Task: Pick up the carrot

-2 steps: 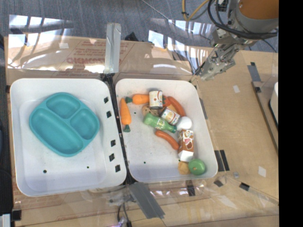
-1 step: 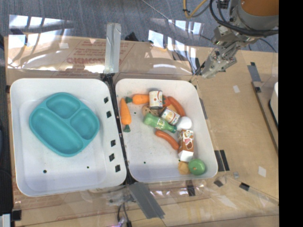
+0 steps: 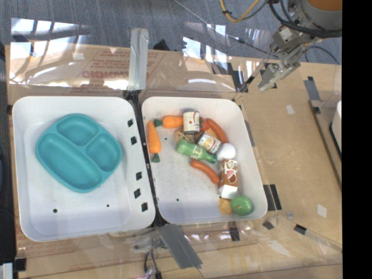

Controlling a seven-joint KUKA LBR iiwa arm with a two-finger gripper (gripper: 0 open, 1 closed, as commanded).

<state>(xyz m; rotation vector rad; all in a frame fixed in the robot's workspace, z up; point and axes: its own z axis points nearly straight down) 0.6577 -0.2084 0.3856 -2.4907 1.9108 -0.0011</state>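
The carrot (image 3: 153,139) is orange with a green stub at its near end. It lies lengthwise against the left wall of the right bin (image 3: 174,205). A shorter orange carrot-like piece (image 3: 172,121) lies just beyond it, near the bin's far wall. My gripper (image 3: 269,79) hangs above the bench beyond the right bin's far right corner, well away from both and high up. Its fingers point down and to the left, standing open with nothing between them.
The right bin also holds two small cans (image 3: 191,121), a green bottle (image 3: 195,151), two red sausages (image 3: 204,171), a white egg (image 3: 226,151), a carton (image 3: 228,178) and a green apple (image 3: 242,204). A teal divided plate (image 3: 78,151) sits in the left bin (image 3: 35,214).
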